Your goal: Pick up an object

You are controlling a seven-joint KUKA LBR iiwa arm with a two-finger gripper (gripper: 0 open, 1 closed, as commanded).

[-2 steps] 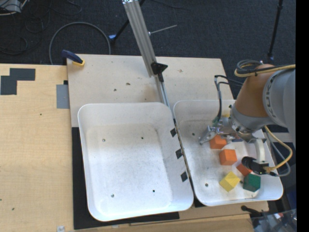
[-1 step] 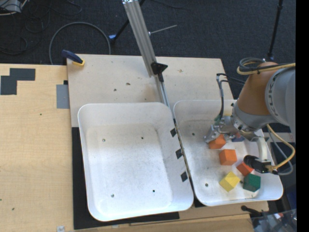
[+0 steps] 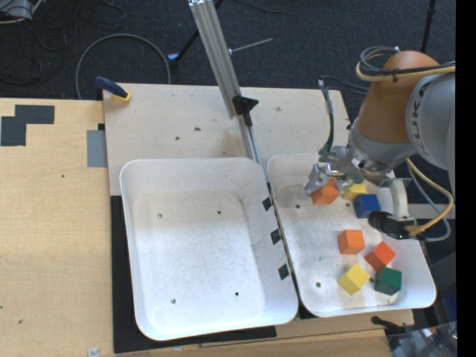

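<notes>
Nearest my camera, the left bin point(image 3: 201, 251) sits with its floor bare apart from a few dark specks, and I take the right bin point(image 3: 301, 274) beside it as my landmark. Along that bin's near edge I note a yellow cube point(image 3: 354, 278) and a green cube point(image 3: 387, 280) just beside each other, with a red-orange cube point(image 3: 380, 255) touching or nearly touching the green one on its far side. An orange cube point(image 3: 351, 241) lies toward the bin's middle, near the yellow one. Toward the bin's far end I see a blue cube point(image 3: 366, 204) and a small yellow block point(image 3: 357, 190) just beyond it. The gripper point(image 3: 324, 181) hangs over the far part of the same bin, and an orange block point(image 3: 324, 193) shows directly under its tip, against the fingers; I cannot tell from this slant whether the fingers are closed on it or merely resting above it. The arm point(image 3: 398, 117) reaches in over the bin's right rim.
</notes>
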